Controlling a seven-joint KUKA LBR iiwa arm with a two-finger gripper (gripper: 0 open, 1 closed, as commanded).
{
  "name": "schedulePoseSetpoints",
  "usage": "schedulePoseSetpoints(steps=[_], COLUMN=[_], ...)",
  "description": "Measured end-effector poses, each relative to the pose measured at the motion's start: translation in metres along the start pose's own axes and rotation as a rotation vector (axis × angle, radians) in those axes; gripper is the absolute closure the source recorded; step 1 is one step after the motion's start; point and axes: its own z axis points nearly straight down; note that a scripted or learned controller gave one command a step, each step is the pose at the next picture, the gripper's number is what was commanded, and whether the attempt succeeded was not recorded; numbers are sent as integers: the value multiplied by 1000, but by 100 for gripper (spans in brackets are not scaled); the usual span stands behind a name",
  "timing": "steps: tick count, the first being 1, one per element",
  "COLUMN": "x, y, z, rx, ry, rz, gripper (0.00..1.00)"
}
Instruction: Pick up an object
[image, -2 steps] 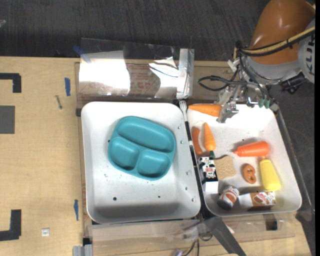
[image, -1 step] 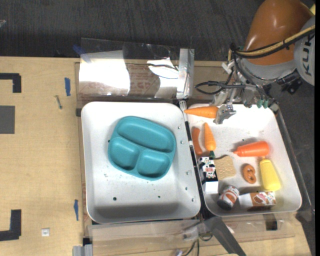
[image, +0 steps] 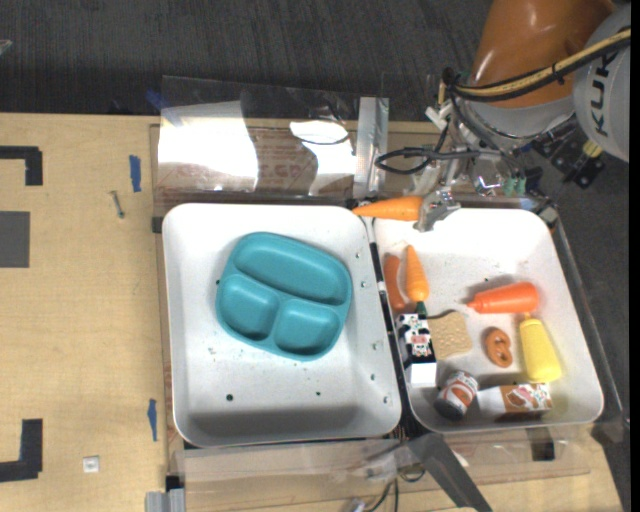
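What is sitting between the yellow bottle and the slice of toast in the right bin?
In the camera view, a small round orange-brown toy lies between the yellow bottle and the toast.

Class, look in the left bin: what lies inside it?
The left bin holds one teal divided tray, its three compartments bare. Whatever lies beneath the tray is covered.

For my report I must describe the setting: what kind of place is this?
Probably a robotics lab bench for grasping trials: the grey-and-orange arm above two white bins, toy food such as a carrot, and a teal divided plate.
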Motion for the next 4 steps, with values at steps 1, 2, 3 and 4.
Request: schedulePoseSetpoints(steps=[1,2,3,4], x=[-2,1,0,1], y=[13,1,0,3], z=[0,15,12,23], rx=[-1,-3,-1,-3], ry=[0,7,4,8], rz=[-184,-266,-348,-369], gripper=[100,100,100,100])
